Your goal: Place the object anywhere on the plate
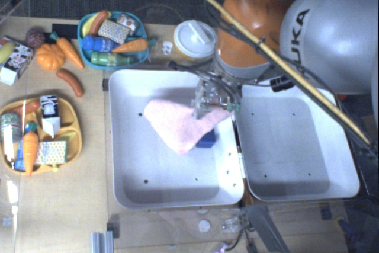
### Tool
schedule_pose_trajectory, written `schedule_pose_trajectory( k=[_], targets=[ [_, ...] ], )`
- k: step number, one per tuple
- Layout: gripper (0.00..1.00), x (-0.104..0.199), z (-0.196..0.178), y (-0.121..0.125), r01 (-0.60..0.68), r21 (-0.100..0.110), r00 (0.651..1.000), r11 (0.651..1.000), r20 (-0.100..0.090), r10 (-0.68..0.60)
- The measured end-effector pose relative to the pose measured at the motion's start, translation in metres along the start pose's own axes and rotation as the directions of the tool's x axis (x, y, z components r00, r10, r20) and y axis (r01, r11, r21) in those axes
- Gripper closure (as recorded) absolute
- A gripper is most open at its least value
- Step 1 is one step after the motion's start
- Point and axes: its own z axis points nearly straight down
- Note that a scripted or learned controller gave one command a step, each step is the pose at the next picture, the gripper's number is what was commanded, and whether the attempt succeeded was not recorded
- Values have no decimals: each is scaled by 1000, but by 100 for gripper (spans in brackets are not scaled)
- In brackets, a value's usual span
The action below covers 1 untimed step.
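camera view: gripper (208, 105) low in left bin (127, 178), at right edge of pink cloth (180, 122); finger state cannot tell. blue object (206, 138) just below gripper, partly under cloth. right bin (296, 151) alongside. toy food on bench (65, 186) at left.

Wooden bench (71, 198) — two white bins (172, 186), toy-food trays (71, 127) atop.

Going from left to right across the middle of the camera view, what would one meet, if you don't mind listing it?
Yellow plate of toy food → left white bin → pink cloth → gripper → right white bin.
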Motion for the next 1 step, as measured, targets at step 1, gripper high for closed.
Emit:
schedule_pose_trajectory(
  k=[1],
  targets=[
    [0, 0, -1, 0, 0, 0, 1000, 1000, 1, 0]
  ],
)
